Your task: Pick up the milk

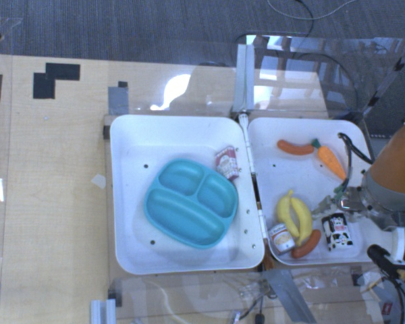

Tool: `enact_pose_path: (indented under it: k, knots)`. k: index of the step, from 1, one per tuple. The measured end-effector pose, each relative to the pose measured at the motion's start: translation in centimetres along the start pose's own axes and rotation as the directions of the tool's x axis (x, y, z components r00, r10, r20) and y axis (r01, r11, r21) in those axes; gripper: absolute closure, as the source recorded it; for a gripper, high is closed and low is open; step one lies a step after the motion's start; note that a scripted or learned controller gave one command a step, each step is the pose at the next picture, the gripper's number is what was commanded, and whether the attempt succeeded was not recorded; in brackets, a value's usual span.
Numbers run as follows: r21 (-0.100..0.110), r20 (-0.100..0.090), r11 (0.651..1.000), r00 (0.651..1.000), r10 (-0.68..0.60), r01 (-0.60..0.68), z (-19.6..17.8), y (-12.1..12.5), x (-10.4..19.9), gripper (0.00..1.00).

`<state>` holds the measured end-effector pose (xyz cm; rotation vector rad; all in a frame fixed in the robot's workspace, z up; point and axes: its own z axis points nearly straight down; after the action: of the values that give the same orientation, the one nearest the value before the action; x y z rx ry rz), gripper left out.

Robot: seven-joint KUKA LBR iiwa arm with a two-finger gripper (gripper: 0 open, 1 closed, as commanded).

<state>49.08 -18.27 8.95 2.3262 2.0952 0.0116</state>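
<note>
The milk (336,232) stands in the right bin (270,140) just below the jaws (342,204) — nearly touching, beside the bananas (293,214), its long axis running toward the desk's near edge. Jaw spread — cannot tell.

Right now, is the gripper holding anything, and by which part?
Cannot be told. The gripper sits just above the milk in the right bin, close to its top, but a hold isn't visible.
</note>
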Motion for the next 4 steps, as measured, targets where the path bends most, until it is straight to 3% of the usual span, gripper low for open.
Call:
enact_pose_path:
  k: [1,2,3,4]
  knots:
    - [-0.006,-0.001,1.0,1.0,-0.005,0.005,-1.1,0.3,0.2,1.0]
    - [0.007,0.0,0.995,0.995,0.101,-0.101,-12.6,0.1,3.8,1.0]
    - [0.011,-0.001,0.999,1.0,-0.031,0.031,-8.2,0.0,-1.6,1.0]
    - [0.01,-0.002,0.998,0.998,-0.068,0.068,-4.9,-0.3,1.5,1.0]
